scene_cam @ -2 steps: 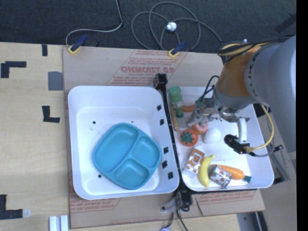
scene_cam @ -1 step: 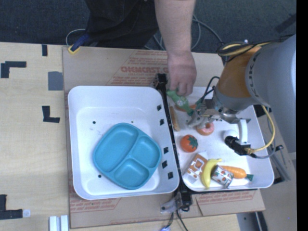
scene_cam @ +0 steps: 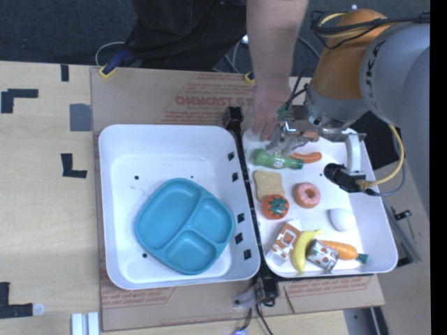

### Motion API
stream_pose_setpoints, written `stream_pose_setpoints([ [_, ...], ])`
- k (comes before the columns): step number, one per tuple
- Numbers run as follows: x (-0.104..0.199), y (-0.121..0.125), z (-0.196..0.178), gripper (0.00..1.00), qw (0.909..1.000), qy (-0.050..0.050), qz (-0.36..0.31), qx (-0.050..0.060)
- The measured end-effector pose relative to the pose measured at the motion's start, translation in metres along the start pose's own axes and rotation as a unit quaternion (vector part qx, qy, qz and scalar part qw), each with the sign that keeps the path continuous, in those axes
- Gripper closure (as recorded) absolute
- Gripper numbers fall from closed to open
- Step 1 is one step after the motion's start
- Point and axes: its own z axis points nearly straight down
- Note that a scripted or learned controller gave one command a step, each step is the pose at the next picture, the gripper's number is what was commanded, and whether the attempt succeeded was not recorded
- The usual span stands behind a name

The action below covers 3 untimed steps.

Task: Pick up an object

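Beside the ringed pink doughnut, a round glossy tomato.

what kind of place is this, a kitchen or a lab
Most likely a robotics lab bench, not a kitchen: a grey arm's gripper works over a white bin of toy food such as a banana and donut, beside a blue divided plate.

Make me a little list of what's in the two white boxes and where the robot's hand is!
left bin: blue divided plate
right bin: green item, hot dog, bread slice, tomato, donut, white egg, banana, carrot, waffle, small box
end effector: low over the right bin's far end, above the green item
person's arm: reaching in beside the end effector
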Motion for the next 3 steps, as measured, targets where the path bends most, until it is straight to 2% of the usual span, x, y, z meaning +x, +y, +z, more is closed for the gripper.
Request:
stream_pose_setpoints([
  [1, -0.004, -0.002, 0.007, 0.00, 1.0000, 0.000, 0.003, 0.004],
  [2, -0.058, -0.001, 0.099, 0.00, 0.9999, -0.001, 0.006, 0.009],
  [3, -0.045, 0.036, 0.139, 0.00, 1.0000, -0.002, 0.003, 0.005],
])
